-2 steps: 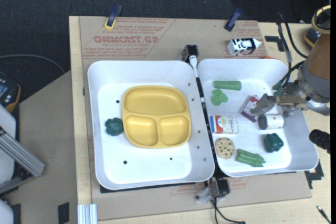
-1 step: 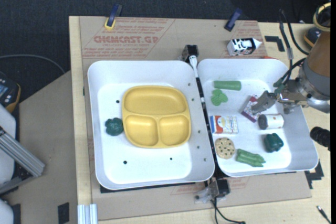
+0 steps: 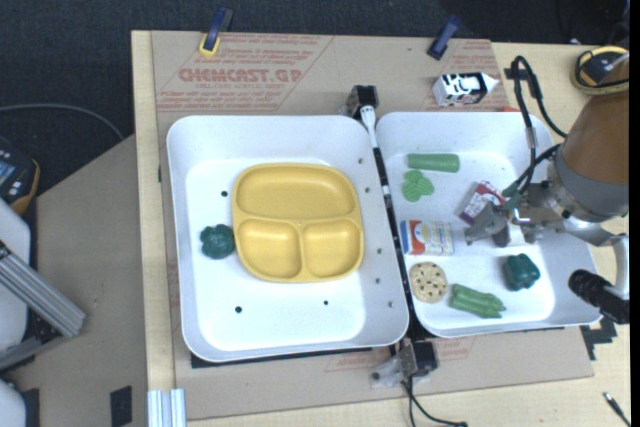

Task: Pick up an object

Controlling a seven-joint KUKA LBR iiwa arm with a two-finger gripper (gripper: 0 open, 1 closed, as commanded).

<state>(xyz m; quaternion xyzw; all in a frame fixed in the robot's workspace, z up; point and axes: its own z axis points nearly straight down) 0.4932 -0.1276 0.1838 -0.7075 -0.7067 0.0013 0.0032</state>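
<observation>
Red letters ran across the brown board [image 3: 250, 70] that covered the desk, behind the left white bin [image 3: 190, 245]. The biggest line read about like "CHEMCAST GP", but the last letters were hard to make out. Smaller red lines sat above and below it, too tiny to read. More faint red print ran along the board's front edge, and it was also too small to read. A small red, white and blue packet [image 3: 427, 238] lay in the right bin [image 3: 440, 315]. It had print on it, but the print was too blurry to read.
</observation>
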